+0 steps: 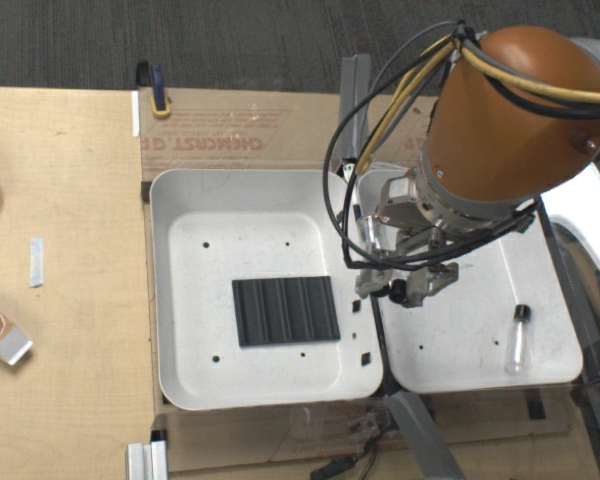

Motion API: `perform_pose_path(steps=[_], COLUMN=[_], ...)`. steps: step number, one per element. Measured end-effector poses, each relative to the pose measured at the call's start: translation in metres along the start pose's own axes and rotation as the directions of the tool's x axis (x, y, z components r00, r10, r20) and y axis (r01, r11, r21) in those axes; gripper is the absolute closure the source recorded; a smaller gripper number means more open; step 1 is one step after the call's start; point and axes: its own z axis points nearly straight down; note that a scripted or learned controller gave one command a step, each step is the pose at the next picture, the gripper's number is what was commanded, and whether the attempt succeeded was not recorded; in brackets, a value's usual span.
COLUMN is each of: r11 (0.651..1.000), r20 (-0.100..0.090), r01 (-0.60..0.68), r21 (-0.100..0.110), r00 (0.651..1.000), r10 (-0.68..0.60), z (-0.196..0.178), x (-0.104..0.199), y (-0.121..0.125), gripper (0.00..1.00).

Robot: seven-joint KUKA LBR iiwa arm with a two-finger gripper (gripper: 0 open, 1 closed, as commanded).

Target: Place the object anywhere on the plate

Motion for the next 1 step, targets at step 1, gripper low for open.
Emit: perform_pose_path(steps=[1], r11=[0.989], r20=[-0.001], r01=[0.148], r21=[-0.004], r00=[0.989], r10=[-0.148], z=[0.0225], x=[-0.0274], y=[0.0085], gripper=[1.0])
